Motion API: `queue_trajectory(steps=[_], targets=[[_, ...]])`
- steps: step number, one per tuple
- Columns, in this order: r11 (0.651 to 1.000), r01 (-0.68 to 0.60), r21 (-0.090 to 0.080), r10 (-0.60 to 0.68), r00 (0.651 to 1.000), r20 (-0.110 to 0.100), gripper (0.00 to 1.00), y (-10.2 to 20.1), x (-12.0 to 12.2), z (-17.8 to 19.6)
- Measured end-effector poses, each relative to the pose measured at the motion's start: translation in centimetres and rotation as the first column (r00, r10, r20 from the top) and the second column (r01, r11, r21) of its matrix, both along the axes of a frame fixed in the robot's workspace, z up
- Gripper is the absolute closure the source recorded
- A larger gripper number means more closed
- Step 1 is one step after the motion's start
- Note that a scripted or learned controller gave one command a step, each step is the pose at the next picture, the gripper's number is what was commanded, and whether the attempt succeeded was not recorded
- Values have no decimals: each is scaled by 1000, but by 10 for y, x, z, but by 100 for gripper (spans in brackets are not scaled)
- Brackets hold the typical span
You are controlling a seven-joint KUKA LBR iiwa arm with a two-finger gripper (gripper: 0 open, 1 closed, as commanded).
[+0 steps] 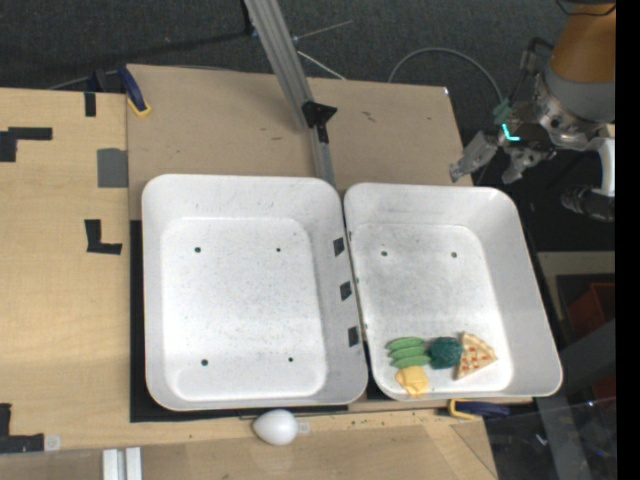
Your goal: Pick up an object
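Tool (492, 161) hangs with fingers spread wide and nothing between them, past the far right corner of the right bin (520, 230); best to bring it nearward over the near-right cluster, pick the pizza slice (474, 354) at its outer edge, clear of the dark green piece (443, 351), then descend straight.
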State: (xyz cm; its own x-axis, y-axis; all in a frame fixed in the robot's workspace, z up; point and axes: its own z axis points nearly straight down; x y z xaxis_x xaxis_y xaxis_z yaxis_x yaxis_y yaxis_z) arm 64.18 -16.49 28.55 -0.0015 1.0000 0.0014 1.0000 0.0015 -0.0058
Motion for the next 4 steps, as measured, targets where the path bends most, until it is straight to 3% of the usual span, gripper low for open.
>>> queue_trajectory(steps=[1,4], targets=[[1000,-1,-2,1,1000,4,0,0,1,3],[1000,0,-3,0,1000,-1,0,-12,-4,-160]])
